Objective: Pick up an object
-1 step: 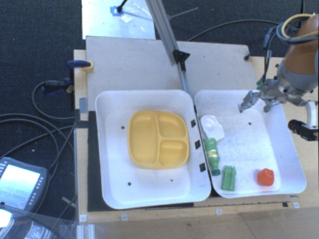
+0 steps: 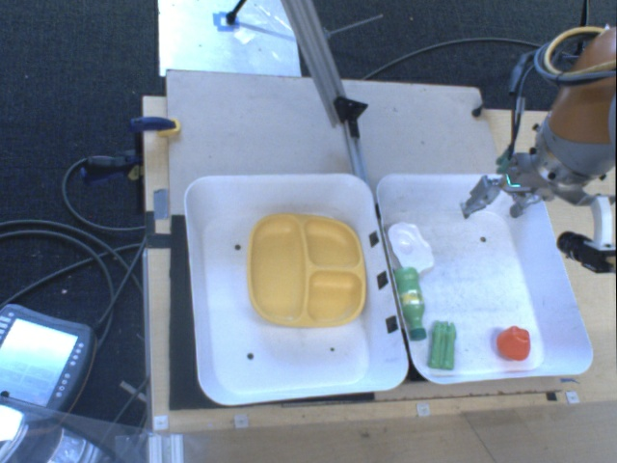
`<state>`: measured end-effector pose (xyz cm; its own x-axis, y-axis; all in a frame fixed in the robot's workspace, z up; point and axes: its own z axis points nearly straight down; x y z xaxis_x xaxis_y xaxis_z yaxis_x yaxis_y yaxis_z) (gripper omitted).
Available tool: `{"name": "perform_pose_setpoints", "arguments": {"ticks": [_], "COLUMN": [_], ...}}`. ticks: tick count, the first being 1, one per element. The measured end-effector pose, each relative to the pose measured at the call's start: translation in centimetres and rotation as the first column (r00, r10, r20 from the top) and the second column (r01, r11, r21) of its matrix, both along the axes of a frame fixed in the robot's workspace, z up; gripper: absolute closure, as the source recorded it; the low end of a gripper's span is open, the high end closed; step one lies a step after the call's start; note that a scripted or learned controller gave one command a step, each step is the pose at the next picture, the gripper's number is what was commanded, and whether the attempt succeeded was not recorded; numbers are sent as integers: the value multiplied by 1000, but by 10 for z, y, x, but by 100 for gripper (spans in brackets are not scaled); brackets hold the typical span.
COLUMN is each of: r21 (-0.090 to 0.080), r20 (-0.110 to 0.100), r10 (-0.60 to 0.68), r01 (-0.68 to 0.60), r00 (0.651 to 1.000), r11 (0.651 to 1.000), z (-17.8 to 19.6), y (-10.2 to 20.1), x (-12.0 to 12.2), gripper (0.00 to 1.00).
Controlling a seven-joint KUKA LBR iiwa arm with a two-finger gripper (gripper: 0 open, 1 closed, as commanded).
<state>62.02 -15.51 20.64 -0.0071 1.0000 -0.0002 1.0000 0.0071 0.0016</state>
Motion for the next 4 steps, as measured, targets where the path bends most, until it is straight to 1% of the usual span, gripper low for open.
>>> {"name": "perform_pose_setpoints", "arguments": {"ticks": [1, 2, 3, 4], "r21": [0, 1, -1, -2], "r20": [-3, -5, -1, 3], "r10": [-1, 2, 2, 3], "r01": [1, -2, -2, -3], "r00": [1000, 1000, 1000, 1000], "r11": [1000, 1000, 1000, 1000], "z": [-44, -104, -116, -103], "y": [-2, 4, 4, 4], "x": [7, 11, 12, 13], "gripper": [0, 0, 0, 100]}}
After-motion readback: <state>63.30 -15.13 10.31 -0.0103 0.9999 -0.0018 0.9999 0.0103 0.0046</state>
